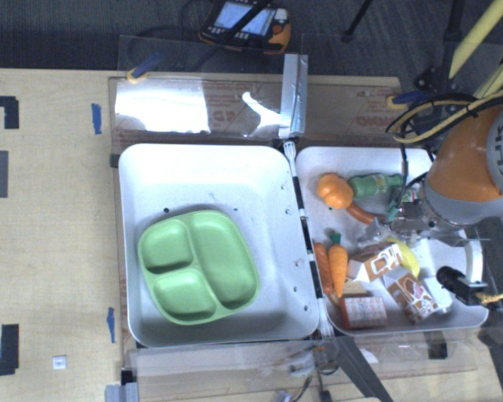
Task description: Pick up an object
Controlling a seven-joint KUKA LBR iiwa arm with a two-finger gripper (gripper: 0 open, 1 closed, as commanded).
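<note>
grey arm [465, 174] over right bin [453, 321], tool [400, 216] low

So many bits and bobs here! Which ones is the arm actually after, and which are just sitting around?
Part of the job:
- gripper, down among the items in the right bin
- orange toy
- carrot
- green bottle
- snack packets

Just lying about:
- green divided plate in the left bin
- handheld controller on the floor behind the bench
</note>
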